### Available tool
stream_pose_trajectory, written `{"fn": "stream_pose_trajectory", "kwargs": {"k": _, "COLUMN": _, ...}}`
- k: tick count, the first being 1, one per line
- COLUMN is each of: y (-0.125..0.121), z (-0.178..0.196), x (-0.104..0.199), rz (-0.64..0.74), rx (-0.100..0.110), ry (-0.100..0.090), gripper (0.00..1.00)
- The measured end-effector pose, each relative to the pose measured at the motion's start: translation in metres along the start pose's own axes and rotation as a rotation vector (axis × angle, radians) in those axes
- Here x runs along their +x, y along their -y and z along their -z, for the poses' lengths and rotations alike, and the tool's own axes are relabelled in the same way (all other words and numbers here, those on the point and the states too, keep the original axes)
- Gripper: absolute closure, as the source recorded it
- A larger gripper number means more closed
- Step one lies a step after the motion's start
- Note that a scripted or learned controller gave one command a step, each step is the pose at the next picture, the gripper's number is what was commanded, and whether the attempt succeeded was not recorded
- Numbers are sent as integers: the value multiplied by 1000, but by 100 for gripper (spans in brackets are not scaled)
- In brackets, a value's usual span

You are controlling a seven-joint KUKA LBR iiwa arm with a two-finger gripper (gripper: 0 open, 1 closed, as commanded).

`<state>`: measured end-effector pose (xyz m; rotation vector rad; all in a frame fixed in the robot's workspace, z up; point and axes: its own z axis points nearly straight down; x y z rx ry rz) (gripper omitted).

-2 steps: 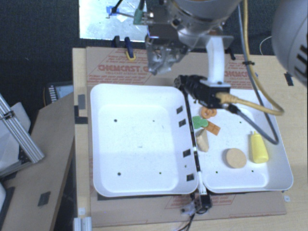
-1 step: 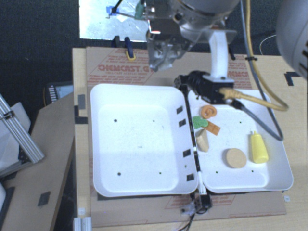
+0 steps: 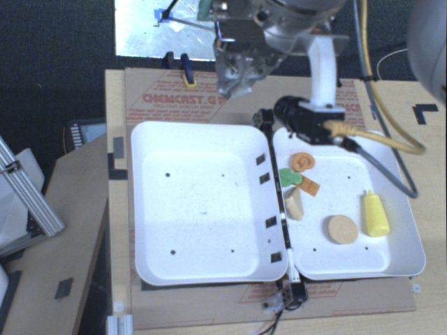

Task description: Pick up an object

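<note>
Yellow bottle (image 3: 375, 213), small with narrow neck, lying lower right in right bin (image 3: 401, 253). Gripper (image 3: 235, 82) top centre; jaw state impossible to tell.

Robotics lab: bench (image 3: 84, 187), white bins (image 3: 154, 138)

We look down from one fixed camera above the bench, tilted toward its far edge. It sits far enough back to take in both the left bin (image 3: 195, 208) and the right bin (image 3: 391, 257), while the arm (image 3: 293, 5) crowds the top near the lens.
</note>
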<state>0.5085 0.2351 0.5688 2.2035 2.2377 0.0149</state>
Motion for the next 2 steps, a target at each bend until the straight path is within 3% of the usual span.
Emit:
{"fn": "stream_pose_trajectory", "kwargs": {"k": 1, "y": 0, "z": 0, "x": 0, "rz": 1, "rx": 1, "ry": 0, "gripper": 0}}
{"fn": "stream_pose_trajectory", "kwargs": {"k": 2, "y": 0, "z": 0, "x": 0, "rz": 1, "rx": 1, "ry": 0, "gripper": 0}}
